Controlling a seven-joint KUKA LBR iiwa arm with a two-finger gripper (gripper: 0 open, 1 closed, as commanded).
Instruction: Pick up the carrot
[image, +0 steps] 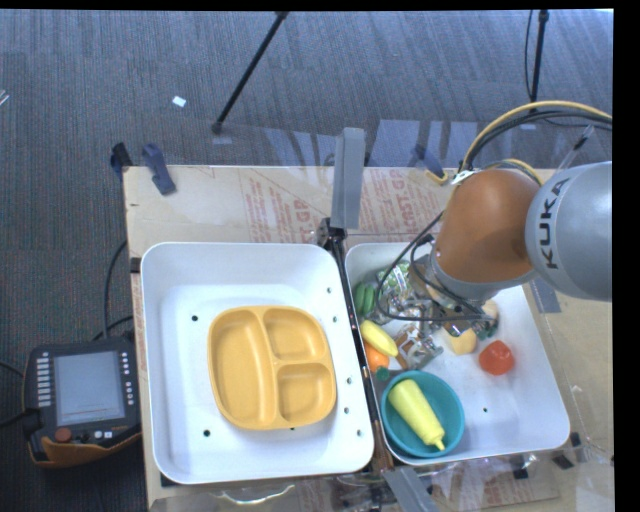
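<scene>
Blue bowl (424, 412) holding one yellow item; my gripper (420, 335) above the right bin (520, 420).
One carrot (376, 358) lies at that bin's left wall, beside the gripper. Finger state: cannot tell. Arm marked "KUKA". One yellow tray (270, 366), left bin (170, 330).

Yellow divided plate (271, 379) — white bins (170, 300); teal bowl (452, 432), orange carrot (376, 358), red tomato (496, 357).
</scene>
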